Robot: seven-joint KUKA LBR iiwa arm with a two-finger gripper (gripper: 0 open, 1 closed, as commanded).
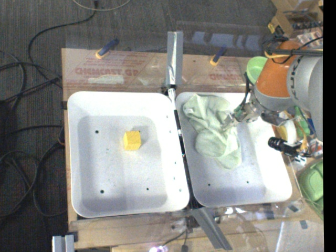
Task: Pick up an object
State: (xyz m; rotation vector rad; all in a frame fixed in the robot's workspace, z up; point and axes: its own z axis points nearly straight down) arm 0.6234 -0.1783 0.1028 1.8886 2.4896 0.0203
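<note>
Claw on cloth; bench over carpet.

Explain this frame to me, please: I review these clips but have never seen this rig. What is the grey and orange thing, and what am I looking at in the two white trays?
One camera looks down at a slant on a bench with two shallow white bins. The grey machine with the orange band is a robot arm reaching in from the picture's right; its job is to pick up an object. The left bin holds a small yellow block. The right bin holds a crumpled pale green cloth. The arm's gripper is down at the cloth's right edge, but whether it has hold of the cloth cannot be made out here.
</note>
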